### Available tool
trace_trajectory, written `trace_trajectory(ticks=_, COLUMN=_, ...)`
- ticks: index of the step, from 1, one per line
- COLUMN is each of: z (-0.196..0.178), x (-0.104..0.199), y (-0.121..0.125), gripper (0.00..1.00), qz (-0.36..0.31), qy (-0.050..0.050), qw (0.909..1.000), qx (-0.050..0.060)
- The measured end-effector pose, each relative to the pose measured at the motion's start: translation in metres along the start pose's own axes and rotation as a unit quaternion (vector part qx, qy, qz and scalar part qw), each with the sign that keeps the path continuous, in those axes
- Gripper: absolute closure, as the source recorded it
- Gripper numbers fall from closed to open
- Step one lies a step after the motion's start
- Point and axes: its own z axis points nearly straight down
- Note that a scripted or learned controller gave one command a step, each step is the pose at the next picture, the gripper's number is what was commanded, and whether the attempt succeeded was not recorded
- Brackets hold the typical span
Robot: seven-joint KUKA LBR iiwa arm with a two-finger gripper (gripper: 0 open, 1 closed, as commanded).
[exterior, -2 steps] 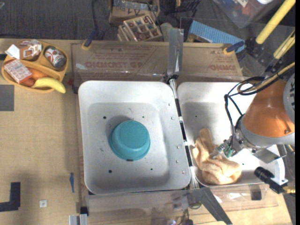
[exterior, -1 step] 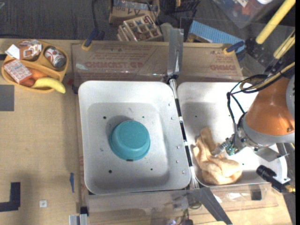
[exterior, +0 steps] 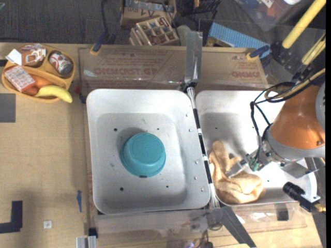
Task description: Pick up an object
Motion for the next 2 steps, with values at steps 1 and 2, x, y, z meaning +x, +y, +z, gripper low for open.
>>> trace_trajectory(ticks=1, z=0.02, x=-0.026, y=0.033, gripper=0.0, qz=0.073, qy=0.003, qw=0.9973, qx=0.005)
trace_trajectory(ticks=2, z=0.009, x=-0.027, y=0.034, gripper=1.0, qz=0.073, qy=0.003, qw=0.9973, qx=0.003)
